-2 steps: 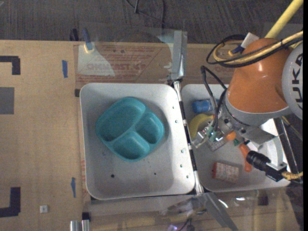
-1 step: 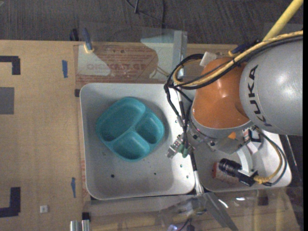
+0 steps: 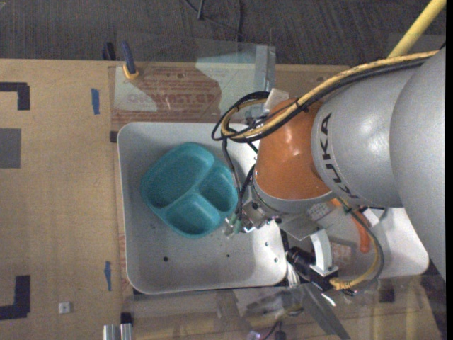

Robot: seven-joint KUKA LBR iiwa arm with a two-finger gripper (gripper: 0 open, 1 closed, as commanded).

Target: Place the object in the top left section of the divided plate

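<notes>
- In the left white bin (image 3: 141,261), the teal divided plate (image 3: 190,188) lay toward twelve o'clock.
- At the plate's four o'clock edge sat the gripper (image 3: 237,224); its opening and any held object could not be told.
- The plate looked light, rigid plastic, probably slippery.

Light is even and fairly bright, coming from above. The arm (image 3: 396,133) shows soft glare along its grey shell and a sheen on the orange band. Faint shadow lies in the bin (image 3: 141,253) beside the plate (image 3: 187,190). The picture is slightly soft and grainy, and the floor above the table (image 3: 56,190) is dim.
</notes>
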